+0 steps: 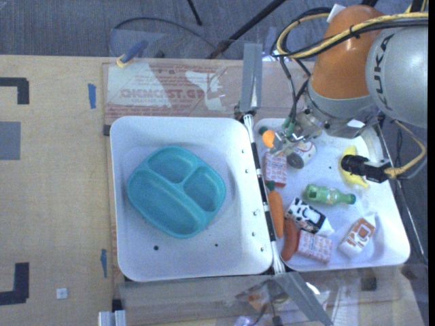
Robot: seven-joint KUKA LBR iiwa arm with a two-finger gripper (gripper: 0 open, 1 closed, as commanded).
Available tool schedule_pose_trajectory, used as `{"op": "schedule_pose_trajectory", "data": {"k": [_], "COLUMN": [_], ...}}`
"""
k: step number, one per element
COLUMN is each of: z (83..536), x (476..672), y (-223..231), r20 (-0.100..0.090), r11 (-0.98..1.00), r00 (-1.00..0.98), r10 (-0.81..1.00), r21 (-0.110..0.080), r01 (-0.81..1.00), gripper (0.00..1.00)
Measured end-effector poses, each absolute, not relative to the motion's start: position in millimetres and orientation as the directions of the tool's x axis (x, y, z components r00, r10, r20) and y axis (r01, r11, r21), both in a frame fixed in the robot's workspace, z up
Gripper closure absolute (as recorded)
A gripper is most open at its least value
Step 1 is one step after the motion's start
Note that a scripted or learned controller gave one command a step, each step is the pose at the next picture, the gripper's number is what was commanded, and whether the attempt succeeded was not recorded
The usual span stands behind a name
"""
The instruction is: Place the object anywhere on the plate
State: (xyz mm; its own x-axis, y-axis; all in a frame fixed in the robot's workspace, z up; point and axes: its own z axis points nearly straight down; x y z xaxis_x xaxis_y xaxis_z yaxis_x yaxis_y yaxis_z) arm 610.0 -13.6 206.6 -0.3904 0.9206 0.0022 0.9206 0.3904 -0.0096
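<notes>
A teal divided plate [178,190] lies in the left white bin [136,250] with nothing on it. My gripper [293,138] hangs low over the far left corner of the right bin [397,246], under the orange wrist band. It is just above a small silver can [300,157] and right of a small orange ball [269,138]. A red and white packet [275,170] lies just below. I see nothing clearly held.
The right bin also holds a green bottle [329,195], a yellow toy [351,169], a carrot [276,212], a black and white carton [307,216], a sausage [290,239], a pink box [315,247] and a white and orange carton [358,236]. A ridge separates the bins.
</notes>
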Motion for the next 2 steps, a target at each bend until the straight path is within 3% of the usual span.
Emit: {"op": "schedule_pose_trajectory", "data": {"k": [1,2], "z": [204,233], "x": [612.9,528.8], "y": [89,175], "r20": [0.000,0.001], "r11": [0.396,0.405], "r00": [-0.396,-0.405], "r10": [0.918,0.914], "r21": [-0.004,-0.008], "r01": [0.918,0.914], "gripper": [1.00,1.00]}}
